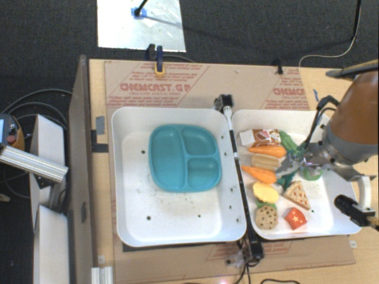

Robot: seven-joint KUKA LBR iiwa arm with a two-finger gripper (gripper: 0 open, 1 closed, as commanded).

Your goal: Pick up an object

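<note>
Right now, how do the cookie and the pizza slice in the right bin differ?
The cookie is round, tan with dark chips; the pizza slice is a triangular wedge with red spots. The cookie lies at the bin's near-left corner; the pizza slice lies further right, closer to the gripper. Both rest flat on the right bin floor.

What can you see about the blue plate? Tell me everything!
The blue plate is a teal tray that looks like smooth plastic, squarish with rounded corners. It has three sections: one big one on the left and two smaller ones on the right. Nothing lies in it. It rests flat in the left bin, slightly turned, near the bin's middle. The toy food is in the other bin.
</note>
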